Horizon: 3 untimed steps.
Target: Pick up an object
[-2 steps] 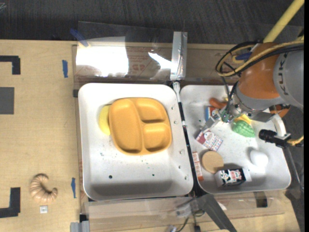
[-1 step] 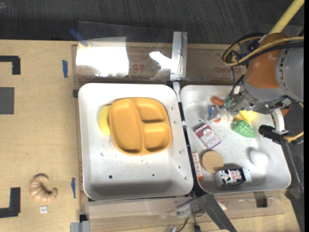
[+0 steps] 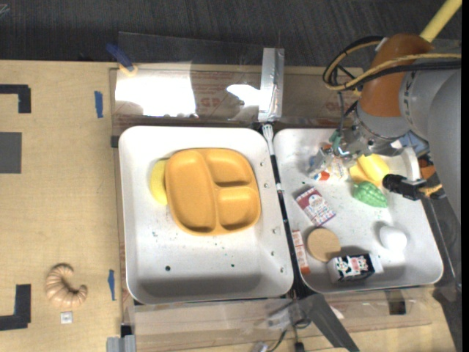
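My gripper [image 3: 341, 148] hangs low over the back of the right bin [image 3: 432, 270], below the orange band of the arm [image 3: 388, 79]. Just left of and below it lies a small red, blue and white item [image 3: 320, 164]. A yellow object [image 3: 370, 169] and a green one [image 3: 371, 194] lie to its right, partly under the wrist. Further forward are a pink and white packet [image 3: 315, 205], a round tan disc [image 3: 322, 243], a black and white carton [image 3: 352, 266] and a white lump [image 3: 393, 237]. I see nothing held in the gripper.
The left bin [image 3: 139, 255] holds an orange divided tray [image 3: 212, 189] lying over a yellow item [image 3: 157, 180]. A tan croissant-shaped toy [image 3: 66, 286] lies on the bench at the front left. A clear screen [image 3: 190, 86] stands behind the bins.
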### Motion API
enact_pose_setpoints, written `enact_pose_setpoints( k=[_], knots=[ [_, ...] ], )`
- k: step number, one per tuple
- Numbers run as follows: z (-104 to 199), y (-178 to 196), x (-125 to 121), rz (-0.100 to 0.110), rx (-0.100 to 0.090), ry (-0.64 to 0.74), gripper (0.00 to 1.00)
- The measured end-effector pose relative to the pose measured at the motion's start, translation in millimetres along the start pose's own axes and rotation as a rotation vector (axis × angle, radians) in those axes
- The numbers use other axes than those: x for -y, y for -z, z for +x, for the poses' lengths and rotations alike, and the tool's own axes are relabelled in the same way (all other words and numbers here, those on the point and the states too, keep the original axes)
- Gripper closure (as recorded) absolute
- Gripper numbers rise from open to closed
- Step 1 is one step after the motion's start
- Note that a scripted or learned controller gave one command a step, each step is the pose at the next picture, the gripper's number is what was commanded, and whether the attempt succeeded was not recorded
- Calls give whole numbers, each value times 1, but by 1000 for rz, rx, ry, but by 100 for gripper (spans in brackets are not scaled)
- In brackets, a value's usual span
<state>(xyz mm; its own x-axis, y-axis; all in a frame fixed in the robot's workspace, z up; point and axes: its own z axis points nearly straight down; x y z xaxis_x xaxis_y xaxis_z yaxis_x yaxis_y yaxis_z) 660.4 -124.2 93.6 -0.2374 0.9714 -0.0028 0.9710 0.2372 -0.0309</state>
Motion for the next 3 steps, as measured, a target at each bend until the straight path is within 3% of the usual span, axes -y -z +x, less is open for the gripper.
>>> enact_pose_setpoints(
  k=[1,2,3],
  knots=[
    [-42,-5,48,-44,-4,62,0],
    [-38,9,69,-33,1,288,0],
    [-39,20,67,-39,5,286,100]
  ],
)
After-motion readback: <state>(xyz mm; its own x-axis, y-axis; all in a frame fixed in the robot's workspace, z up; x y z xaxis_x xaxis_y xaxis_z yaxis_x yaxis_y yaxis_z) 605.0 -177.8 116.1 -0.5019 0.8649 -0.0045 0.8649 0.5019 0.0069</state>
